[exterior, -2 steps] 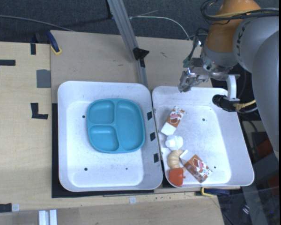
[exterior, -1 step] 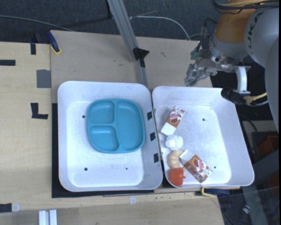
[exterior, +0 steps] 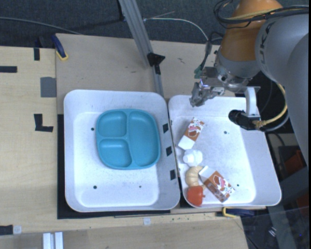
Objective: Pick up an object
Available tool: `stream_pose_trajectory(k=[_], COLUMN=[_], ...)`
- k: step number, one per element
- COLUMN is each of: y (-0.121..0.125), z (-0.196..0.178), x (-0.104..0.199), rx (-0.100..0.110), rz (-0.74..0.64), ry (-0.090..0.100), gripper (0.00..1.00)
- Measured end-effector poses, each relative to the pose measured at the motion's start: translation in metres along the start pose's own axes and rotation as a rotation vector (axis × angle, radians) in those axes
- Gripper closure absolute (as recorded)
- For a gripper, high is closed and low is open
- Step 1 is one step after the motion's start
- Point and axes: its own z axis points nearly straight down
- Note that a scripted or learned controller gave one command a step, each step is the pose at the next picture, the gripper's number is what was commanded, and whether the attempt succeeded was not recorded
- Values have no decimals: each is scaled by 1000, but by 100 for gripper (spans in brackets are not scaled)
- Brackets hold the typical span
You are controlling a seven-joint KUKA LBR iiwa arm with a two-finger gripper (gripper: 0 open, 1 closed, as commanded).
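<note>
Gripper: the gripper (exterior: 200,96) is seen above the far edge of the right bin (exterior: 259,154), its fingers pointing down; nothing is seen between them, and whether they are spread or closed cannot be told.

Nearest object: a small carton (exterior: 193,130) lies on the bin floor just below and slightly left of the gripper in the picture — nearer the camera, a short way apart, not touched.

Carton's axis: its long side is judged to run at a slant, upper end tipped right toward the gripper, lower end away to the left.

Others beyond it: further from the gripper along the same line, a white lump (exterior: 193,157), a tan roll (exterior: 193,176), a red piece (exterior: 195,195) and a second carton (exterior: 217,186) are crowded together, some touching.

Left bin: a blue divided plate (exterior: 128,138) rests there, well apart from the gripper.

Coming move: a short shift toward the camera and a descent are judged to be needed — the jaws best set across the first carton's narrow width.
</note>
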Motion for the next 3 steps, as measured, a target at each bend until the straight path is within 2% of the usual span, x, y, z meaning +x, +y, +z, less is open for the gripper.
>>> stream_pose_trajectory(k=[1,2,3], y=[-18,-38,-68], z=[3,1,4], x=[40,92,124], rx=[0,0,1], rz=[0,-3,-1], ry=[0,1,0], gripper=[100,100,100])
